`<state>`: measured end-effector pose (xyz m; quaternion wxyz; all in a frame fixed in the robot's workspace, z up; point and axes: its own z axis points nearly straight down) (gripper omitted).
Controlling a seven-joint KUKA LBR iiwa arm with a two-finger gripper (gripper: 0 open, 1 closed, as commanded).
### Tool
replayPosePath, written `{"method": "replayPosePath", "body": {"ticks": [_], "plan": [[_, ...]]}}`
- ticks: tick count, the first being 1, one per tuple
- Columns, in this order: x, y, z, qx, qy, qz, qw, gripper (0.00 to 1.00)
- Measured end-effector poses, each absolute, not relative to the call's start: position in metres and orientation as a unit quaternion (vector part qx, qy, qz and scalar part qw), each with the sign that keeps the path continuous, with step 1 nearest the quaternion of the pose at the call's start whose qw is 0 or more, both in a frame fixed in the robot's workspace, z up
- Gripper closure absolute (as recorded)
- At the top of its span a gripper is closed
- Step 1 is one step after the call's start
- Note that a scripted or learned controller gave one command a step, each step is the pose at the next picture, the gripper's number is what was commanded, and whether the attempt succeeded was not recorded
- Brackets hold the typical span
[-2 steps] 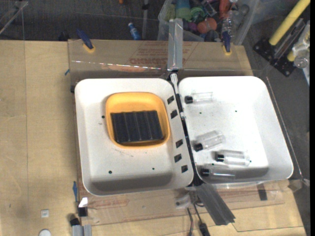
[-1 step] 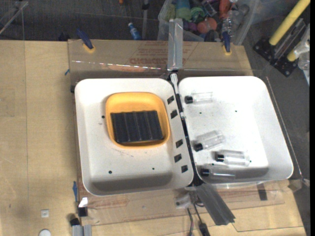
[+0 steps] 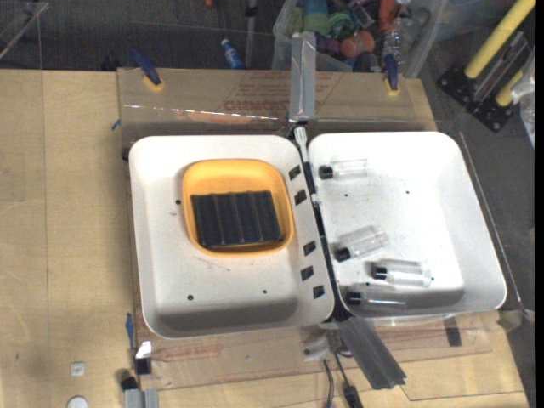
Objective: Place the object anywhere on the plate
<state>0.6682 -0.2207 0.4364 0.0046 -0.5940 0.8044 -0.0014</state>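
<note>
An orange square plate sits in the left bin, with a dark ribbed rectangular block lying flat on it. In the right bin lie several clear plastic vials with black caps: one near the back left, one in the middle by the divider, one further front, and one at the front wall.
A divider with black tabs runs between the two bins. A clear tub of colourful toys stands behind the bench. Blue clamps hold the cardboard at the back. Small items lie at the bench's front left.
</note>
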Motion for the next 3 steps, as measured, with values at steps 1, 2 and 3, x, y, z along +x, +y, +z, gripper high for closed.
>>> {"method": "replayPosePath", "body": {"ticks": [1, 2, 3], "plan": [[0.6679, -0.2207, 0.4359, -0.721, 0.693, -0.0005, 0.004, 1.00], [0.6666, -0.2181, 0.4357, -0.752, 0.659, 0.0007, 0.003, 1.00], [0.6681, -0.2134, 0.4357, -0.816, 0.578, -0.0001, 0.003, 1.00]]}}
